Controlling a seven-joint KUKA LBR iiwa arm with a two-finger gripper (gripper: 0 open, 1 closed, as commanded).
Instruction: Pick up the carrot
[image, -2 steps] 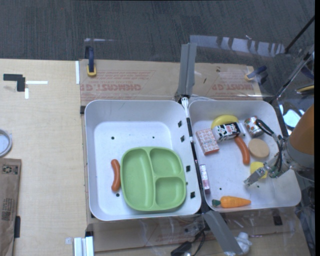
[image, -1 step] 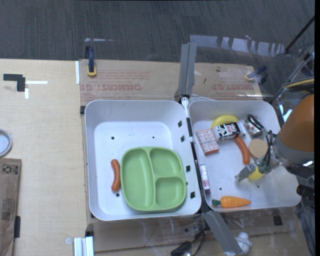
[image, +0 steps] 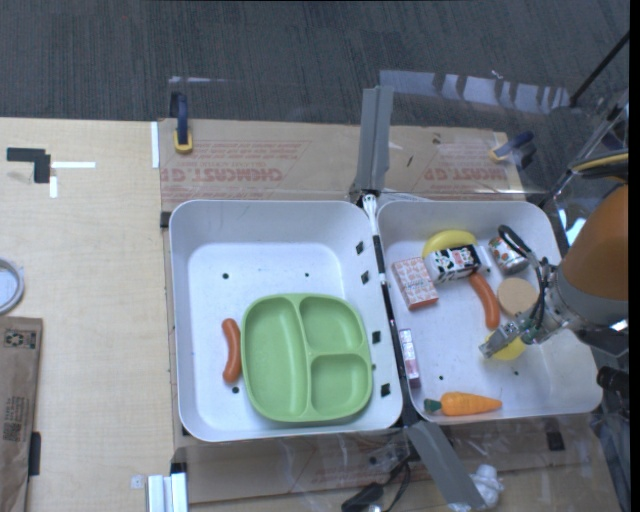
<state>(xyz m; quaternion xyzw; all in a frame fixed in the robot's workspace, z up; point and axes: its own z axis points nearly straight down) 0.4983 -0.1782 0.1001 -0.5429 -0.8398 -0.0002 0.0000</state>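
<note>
Red lettering is printed on the cardboard sheet (image: 262, 160) behind the bins, seen upside down and too blurred to be read. A recycling symbol is printed on the brown paper bag (image: 18, 390).

An orange carrot with a green stub (image: 468, 404) lay along the near edge of the right white bin (image: 455, 335). The grey two-finger gripper (image: 503, 342) hung just beyond it, over a yellow piece, beside a red sausage (image: 486, 299) and a tan disc (image: 517, 296). The left white bin (image: 270, 235) held a green divided plate (image: 305, 357) and another sausage (image: 232, 350)
</note>
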